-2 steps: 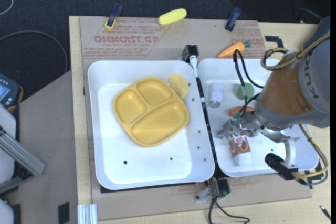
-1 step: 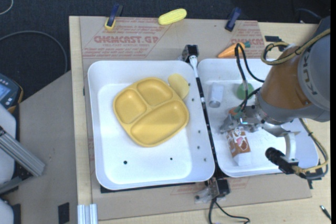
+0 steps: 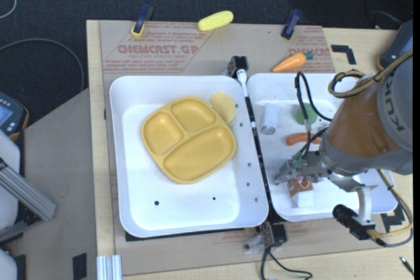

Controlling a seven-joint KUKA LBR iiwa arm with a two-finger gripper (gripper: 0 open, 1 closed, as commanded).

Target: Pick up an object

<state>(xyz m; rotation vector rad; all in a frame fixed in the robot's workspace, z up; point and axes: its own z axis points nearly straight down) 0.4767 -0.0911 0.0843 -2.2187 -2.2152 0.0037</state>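
The gripper (image 3: 296,175) sits low in the right-hand shallow white plastic bin (image 3: 282,85), directly over a small brown-and-white block (image 3: 302,191) near its front edge. Finger state: cannot tell. A good pick probably needs the block centred before closing, then a straight vertical lift.

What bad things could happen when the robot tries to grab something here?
The gripper sits low among crowded small things in the right bin, near a brown-and-white block, so it might bump or push them instead of picking one up. Black cables loop over that bin and could snag on the arm. The orange stick lies right beside the arm and may get knocked away.
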